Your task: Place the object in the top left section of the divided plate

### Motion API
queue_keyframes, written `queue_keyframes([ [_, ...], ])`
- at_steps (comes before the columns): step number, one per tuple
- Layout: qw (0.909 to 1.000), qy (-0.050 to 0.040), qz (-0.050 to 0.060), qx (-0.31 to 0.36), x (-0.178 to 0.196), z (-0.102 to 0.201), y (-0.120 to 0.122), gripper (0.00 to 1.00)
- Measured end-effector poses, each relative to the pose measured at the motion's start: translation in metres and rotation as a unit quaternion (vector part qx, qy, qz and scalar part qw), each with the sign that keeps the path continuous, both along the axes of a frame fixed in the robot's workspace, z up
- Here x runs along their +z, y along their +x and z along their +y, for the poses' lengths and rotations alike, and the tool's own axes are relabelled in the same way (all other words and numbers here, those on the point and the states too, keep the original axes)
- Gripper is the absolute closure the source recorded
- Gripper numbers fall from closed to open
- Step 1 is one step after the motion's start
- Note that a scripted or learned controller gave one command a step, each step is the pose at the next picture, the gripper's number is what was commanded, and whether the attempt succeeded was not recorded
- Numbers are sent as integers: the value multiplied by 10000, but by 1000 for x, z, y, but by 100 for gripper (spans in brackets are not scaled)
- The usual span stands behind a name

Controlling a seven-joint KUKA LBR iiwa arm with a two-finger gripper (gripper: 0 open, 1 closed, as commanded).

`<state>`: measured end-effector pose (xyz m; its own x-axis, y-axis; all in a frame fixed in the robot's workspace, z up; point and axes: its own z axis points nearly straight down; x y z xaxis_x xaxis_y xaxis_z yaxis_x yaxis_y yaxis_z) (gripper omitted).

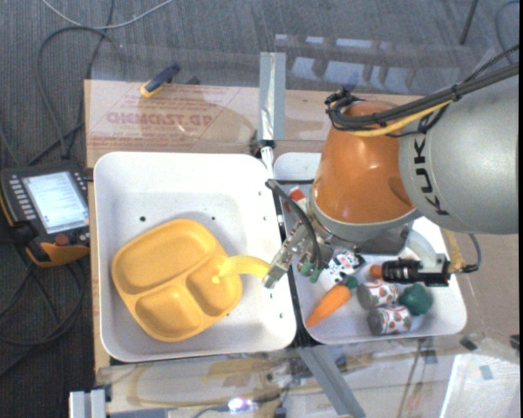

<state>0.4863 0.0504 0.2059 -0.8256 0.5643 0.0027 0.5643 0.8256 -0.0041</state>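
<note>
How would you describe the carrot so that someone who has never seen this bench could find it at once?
Start at the right-hand white bin, under the grey and orange arm. Along its near-left side, beside the wall shared with the other bin, lies the carrot. It is the only long, tapered orange piece with a green top; its neighbours are small cans and a round green toy.

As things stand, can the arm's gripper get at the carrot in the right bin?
Probably yes: the carrot lies uncovered at the right bin's near-left corner, just beside the gripper, with nothing lying over it.
</note>
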Motion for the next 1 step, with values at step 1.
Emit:
queue_keyframes([
  [1,9997,6,-11,244,51,42,7,100],
])
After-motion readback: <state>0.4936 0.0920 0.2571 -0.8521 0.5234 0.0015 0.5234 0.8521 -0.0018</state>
